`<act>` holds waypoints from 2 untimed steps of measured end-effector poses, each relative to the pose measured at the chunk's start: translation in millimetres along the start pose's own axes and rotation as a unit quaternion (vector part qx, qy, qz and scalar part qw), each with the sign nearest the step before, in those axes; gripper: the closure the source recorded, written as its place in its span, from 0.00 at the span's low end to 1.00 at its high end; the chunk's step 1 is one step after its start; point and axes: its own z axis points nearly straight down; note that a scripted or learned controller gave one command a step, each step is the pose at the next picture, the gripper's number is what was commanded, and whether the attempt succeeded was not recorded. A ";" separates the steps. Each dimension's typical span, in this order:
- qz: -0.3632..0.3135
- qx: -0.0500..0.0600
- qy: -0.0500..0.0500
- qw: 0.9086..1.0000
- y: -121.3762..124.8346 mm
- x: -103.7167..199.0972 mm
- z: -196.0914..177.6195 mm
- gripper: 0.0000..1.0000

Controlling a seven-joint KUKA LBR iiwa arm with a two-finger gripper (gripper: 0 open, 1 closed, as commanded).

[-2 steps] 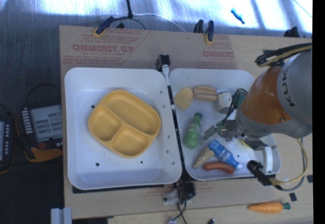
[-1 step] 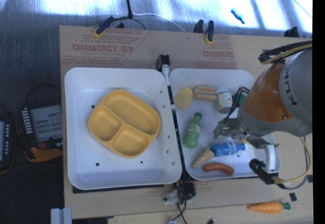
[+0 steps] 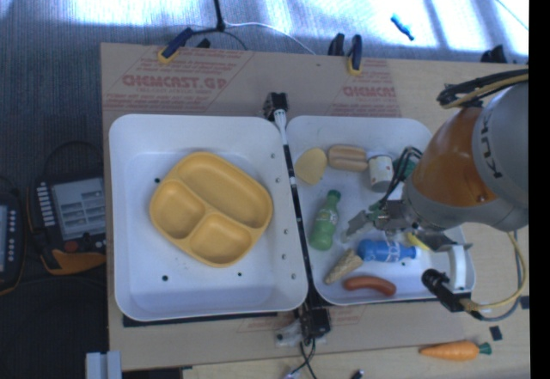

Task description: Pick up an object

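Observation:
The right bin (image 3: 421,130) holds several toy foods. A green bottle (image 3: 325,219) lies near its left wall. A blue bottle (image 3: 386,250) lies in the lower middle, with a cone (image 3: 342,265) and a red sausage (image 3: 370,285) beside it. A hot dog bun (image 3: 347,157), a pale yellow round piece (image 3: 311,165) and a small white cup (image 3: 380,169) sit along the far side. My gripper (image 3: 368,221) hangs over the middle of this bin, just above the blue bottle and right of the green one. It is open, with nothing between its fingers.
The left bin (image 3: 129,197) bears a yellow divided plate (image 3: 210,208). The arm's grey and orange body (image 3: 464,171) covers the right bin's right side. A toy carrot (image 3: 455,351) lies on the bench in front of the bins. Clamps and cables run along the bench's far edge.

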 end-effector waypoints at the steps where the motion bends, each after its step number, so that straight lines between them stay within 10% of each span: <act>1: -0.002 0.018 0.007 1.000 72.2 -30.1 -7.6 0.00; 2: -0.003 0.019 0.008 1.000 144.2 -58.5 18.4 0.00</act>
